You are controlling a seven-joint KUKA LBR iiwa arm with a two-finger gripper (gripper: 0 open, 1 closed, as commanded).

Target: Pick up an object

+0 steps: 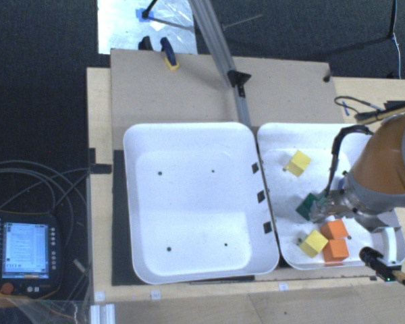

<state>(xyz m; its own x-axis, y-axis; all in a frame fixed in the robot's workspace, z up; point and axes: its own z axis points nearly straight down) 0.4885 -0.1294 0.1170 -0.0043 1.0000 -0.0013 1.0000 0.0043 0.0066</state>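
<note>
Blocks lay scattered in the right bin (273,137), and the one nearest the gripper (317,211) was a dark green block (306,206), sitting just left of the gripper's tip and touching or nearly touching it. Whether the green block was actually caught by the gripper could not be told from this angle, and the hand's own state was likewise impossible to judge, since the wrist covered it from above.

Just below the gripper sat two orange blocks: an upper orange block (336,229) tucked against the wrist, and a lower orange block (335,250) directly beneath it, the two touching or nearly so. A lower yellow block (314,243) rested just left of the orange pair, near the bin's front edge. An upper yellow block (298,163) lay apart from the rest, toward the back of the same bin.

The arm (385,164), orange above the grey wrist, reached in from the right and hung over the right bin's right half. The left bin (131,181) stood alongside, touching the right bin along their shared edge. A teach pendant (23,252) with a lit screen rested off the bench at the lower left.
</note>
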